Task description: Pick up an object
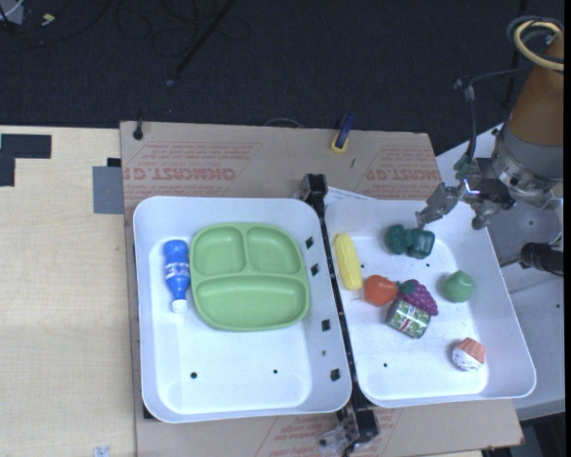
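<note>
In the left bin [162, 369] we see a blue bottle [175, 272] with a white cap lying along the left side of a green divided plate [249, 276], just beside its rim. Across the divider, the right bin [514, 374] holds a yellow corn cob [347, 260] near its left wall. Next come an orange-red vegetable [380, 290], a purple grape bunch [419, 296] touching it, and a small green-labelled can [408, 319] just below the grapes. A teal toy [409, 241] sits toward the far edge, a green ball [457, 286] lies to the right, and a red-and-white cupcake-like piece [467, 354] rests near the front. Our gripper [454, 208] hovers over the bin's far right corner, fingers spread wide and holding nothing, just right of the teal toy.
</note>
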You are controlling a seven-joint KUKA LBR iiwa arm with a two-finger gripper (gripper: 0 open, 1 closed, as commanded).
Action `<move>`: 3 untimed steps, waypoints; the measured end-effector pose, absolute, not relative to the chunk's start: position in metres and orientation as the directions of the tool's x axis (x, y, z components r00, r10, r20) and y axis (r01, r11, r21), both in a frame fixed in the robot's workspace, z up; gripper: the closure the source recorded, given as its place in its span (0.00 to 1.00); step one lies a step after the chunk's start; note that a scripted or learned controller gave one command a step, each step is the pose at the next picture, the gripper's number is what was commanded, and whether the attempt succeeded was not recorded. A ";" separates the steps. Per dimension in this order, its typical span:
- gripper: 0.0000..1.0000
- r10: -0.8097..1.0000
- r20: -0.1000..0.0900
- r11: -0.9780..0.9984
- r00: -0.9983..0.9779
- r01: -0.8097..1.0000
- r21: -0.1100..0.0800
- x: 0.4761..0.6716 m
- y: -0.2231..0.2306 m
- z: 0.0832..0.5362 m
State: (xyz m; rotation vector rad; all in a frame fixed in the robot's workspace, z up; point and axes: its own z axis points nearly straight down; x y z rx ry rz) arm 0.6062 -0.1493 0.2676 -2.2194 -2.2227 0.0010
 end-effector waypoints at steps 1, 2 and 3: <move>0.00 1.000 0.001 0.002 -0.002 1.000 -0.007 0.611 -0.152 0.221; 0.00 1.000 0.002 0.002 -0.002 1.000 -0.007 0.611 -0.146 0.177; 0.00 1.000 0.001 0.001 -0.001 1.000 -0.007 0.616 -0.151 0.128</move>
